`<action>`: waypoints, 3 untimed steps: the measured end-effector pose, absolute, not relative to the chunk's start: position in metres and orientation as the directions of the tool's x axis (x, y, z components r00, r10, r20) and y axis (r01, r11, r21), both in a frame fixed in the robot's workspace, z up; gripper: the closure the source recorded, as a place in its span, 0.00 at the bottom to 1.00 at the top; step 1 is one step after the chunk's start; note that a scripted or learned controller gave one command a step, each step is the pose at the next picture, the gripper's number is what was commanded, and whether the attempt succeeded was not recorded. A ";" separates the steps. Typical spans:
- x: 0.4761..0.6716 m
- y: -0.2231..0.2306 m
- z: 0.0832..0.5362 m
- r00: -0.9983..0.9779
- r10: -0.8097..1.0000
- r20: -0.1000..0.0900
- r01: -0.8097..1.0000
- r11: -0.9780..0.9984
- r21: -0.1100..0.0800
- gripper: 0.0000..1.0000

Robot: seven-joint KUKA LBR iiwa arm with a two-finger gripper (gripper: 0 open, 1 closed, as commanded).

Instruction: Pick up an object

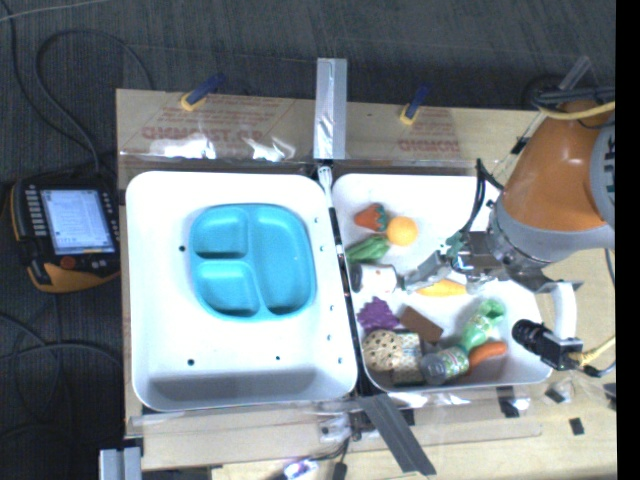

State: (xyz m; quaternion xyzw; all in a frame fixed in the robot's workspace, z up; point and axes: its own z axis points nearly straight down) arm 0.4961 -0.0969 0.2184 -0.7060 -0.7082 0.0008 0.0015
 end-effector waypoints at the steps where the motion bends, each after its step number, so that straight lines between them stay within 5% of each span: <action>1: 0.504 -0.152 0.162 -0.129 0.992 0.001 0.992 0.129 -0.002 0.00; 2: 0.497 -0.165 0.094 0.103 0.995 0.001 0.994 -0.103 0.018 0.00; 3: 0.566 -0.155 0.090 -0.212 0.977 -0.009 0.977 0.212 0.010 0.00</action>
